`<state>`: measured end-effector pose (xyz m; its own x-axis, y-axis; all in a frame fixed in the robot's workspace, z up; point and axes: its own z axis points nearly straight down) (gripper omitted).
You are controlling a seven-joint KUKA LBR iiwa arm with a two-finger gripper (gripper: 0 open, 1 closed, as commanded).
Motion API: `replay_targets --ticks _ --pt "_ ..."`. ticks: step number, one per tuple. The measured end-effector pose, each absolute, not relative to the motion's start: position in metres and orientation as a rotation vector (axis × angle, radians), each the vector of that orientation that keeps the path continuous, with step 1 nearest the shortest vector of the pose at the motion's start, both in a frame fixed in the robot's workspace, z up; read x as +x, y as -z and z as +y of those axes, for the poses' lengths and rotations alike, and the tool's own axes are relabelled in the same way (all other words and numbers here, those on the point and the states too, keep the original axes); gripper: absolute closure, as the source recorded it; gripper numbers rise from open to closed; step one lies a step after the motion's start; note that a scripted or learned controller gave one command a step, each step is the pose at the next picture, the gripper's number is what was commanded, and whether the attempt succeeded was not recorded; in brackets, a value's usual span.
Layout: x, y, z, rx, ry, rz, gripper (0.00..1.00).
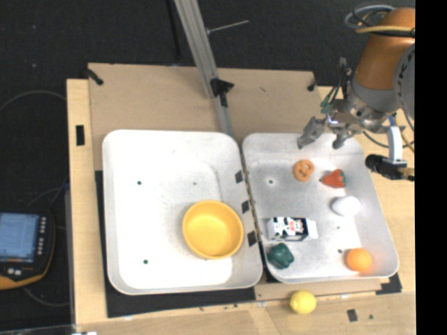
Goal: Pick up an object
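Lemon [302, 302] outside bin rim [328, 278].

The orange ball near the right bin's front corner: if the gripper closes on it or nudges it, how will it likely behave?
The orange ball looks round and smooth, so a nudge would probably send it rolling across the right bin. It lies close to the rim, which may stop it. The open gripper could squeeze it out sideways unless centred.

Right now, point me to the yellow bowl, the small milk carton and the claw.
yellow bowl [212, 228]: camera view, on the inside bottom of the bowl.
milk carton [289, 228]: camera view, on the middle of its printed face.
claw [323, 137]: camera view, midway between the two spread fingertips.
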<state>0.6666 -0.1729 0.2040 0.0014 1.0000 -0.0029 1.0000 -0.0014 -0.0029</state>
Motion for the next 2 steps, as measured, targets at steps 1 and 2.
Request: replay_targets --ticks 1,2 --pt "0.667 -0.141 -0.176 2.226 0.007 2.219 0.00" --pt "0.669 -0.156 -0.177 2.220 -0.001 2.215 1.00"
